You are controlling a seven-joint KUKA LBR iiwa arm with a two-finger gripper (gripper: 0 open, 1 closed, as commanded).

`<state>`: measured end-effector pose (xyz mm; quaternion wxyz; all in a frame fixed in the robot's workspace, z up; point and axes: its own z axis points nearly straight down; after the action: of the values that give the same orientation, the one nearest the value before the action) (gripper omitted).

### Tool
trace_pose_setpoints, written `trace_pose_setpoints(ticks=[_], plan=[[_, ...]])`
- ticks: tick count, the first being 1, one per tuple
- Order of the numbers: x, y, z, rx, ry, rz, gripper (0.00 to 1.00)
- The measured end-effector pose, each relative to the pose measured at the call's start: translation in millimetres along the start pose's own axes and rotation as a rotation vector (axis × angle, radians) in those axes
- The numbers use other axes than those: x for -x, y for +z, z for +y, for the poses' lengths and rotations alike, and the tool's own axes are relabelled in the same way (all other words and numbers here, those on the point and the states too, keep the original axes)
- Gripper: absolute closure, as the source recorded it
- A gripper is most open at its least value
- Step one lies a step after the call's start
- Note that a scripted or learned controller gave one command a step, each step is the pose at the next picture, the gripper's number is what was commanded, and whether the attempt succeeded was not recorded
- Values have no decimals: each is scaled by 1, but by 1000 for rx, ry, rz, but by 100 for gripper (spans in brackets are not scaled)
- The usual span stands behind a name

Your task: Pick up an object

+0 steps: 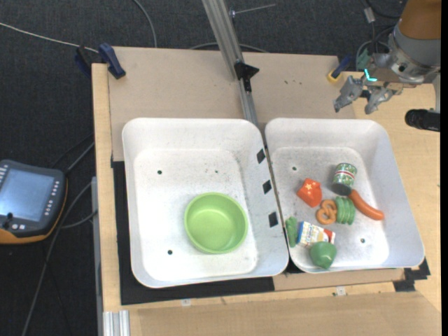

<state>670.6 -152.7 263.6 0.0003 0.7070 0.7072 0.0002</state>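
Note:
My gripper (361, 102) hangs above the far rim of the right bin (392, 159), fingers spread open and nothing between them. Down in that bin lie several small toys: a green and silver can (344, 176), a red pepper-like piece (309, 191), an orange carrot (366, 205), an orange pretzel ring (326, 212), a green ridged piece (345, 211), a small colourful box (310, 234) and a green apple (322, 255). The toys sit in the near half of the bin, well below the gripper in the view.
The left bin (140, 152) holds a light green bowl (215, 222). A metal post (224, 33) slants up from between the bins. A handheld pendant (28, 198) lies off the bench at the left. Blue clamps (112, 60) grip the board's far edge.

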Motion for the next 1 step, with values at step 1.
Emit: trace_pose_setpoints(ticks=[1], plan=[[0,0,0,0,0,0,0]])
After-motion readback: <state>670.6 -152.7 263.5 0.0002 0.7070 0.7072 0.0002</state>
